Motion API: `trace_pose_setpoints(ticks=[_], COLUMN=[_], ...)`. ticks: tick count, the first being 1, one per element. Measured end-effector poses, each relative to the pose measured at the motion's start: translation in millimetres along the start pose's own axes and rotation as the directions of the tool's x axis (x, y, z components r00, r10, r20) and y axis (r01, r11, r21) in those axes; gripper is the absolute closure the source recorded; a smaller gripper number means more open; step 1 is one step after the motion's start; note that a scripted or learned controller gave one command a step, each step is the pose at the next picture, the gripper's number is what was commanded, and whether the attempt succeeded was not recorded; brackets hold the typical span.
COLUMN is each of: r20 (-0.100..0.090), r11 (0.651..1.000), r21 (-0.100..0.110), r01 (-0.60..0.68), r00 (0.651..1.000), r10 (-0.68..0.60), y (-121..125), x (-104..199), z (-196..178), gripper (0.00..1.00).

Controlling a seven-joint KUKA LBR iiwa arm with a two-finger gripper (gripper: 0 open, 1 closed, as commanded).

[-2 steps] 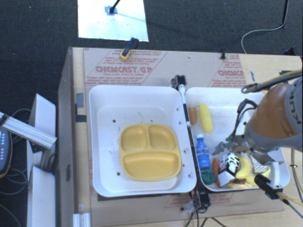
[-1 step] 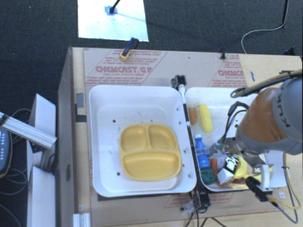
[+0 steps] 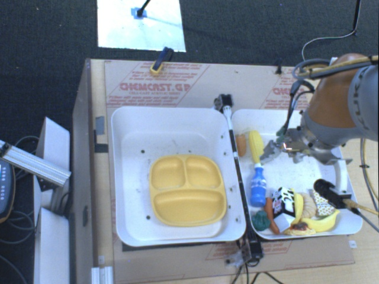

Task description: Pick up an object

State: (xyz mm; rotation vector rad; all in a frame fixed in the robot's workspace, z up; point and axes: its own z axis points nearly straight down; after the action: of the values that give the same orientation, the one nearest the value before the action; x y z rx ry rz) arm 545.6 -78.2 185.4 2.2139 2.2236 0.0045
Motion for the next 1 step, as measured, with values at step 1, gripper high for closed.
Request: trace_pose_setpoints(ticks=[1], r20=[0.0], r11=[1.0], r21=[0.002], r01=[0.001], r00=[1.0], r10=[-0.001], y=[60.0], x=[23.2], z=[1.1], gripper=[0.0])
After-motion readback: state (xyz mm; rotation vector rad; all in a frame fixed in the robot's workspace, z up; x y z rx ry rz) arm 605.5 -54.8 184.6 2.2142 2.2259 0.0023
